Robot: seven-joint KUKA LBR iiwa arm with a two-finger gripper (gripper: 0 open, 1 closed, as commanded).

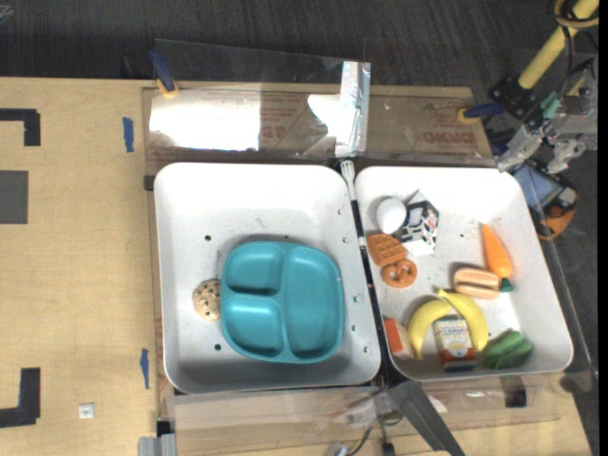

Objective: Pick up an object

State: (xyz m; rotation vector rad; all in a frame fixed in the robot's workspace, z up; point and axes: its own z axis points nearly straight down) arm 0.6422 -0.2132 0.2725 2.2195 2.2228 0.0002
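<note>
The step in hand is the very start, the approach. The end effector (534,150) hangs at the far right corner of the right bin (456,196), above the rim and outside the pile, and nothing is in its grasp. It is a small tangle of grey metal and cable here, so I cannot tell whether it is open or closed.

The next move calls for choosing one item, coming across and down into the bin over it, and lining up across its narrow width.

The likeliest target, in my judgement, is the carrot (495,249). It is the item closest to the end effector, lying just below and a little left of it. It is orange with a green tip, slim and tapered, lies flat on the white floor, and has clear space on both long sides.

Just beyond it lies a hot dog (477,281), close to the carrot's green end. Further left of the end effector sit a black-and-white carton (422,222), a white round piece (389,214) and a pretzel (399,273). Further down are a banana (440,312) curled against a red-labelled can (454,340), and a green pepper (506,349) — a crowded corner, harder to enter cleanly.

Farthest away, in the left bin (247,198), are a teal divided plate (283,299) and a cookie (206,298) touching its edge. Both bins rest on the table (66,255).
</note>
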